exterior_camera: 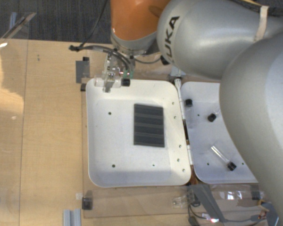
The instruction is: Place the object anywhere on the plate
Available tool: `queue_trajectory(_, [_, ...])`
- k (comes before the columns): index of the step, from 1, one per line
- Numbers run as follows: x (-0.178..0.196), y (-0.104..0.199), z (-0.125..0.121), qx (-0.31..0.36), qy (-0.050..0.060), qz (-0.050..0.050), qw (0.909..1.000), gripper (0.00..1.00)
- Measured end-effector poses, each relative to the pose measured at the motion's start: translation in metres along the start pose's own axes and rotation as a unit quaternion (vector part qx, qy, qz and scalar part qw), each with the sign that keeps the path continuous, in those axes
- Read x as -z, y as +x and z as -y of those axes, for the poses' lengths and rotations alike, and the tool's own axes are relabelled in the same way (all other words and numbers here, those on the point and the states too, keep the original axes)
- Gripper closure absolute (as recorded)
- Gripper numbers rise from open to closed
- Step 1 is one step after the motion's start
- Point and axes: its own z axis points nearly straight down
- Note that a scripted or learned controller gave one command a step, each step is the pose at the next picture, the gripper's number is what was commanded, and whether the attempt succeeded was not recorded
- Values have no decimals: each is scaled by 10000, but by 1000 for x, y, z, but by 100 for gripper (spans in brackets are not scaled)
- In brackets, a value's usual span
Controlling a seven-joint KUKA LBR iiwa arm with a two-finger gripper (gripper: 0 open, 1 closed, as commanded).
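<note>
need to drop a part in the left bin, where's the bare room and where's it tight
In the left bin, bare white floor runs down the strip left of the dark ribbed pad, and across the band between the pad and the near rim. A narrower strip lies right of the pad. It is tight at the far left corner, where the gripper hangs.

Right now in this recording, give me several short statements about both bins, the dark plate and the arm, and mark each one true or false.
1. The dark ribbed plate lies inside the left bin. True.
2. The gripper is directly above the plate. False: it is at the left bin's far left corner, apart from the plate.
3. An object rests on the plate. False: its ribbed top is bare.
4. Small dark pieces lie in the right bin. True.
5. The arm's orange band is above the right bin. False: it is beyond the left bin's far edge.
</note>
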Motion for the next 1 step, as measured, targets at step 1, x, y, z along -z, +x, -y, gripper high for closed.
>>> queue_trajectory(1, [91, 4, 0, -158, -3, 13, 9999, 100])
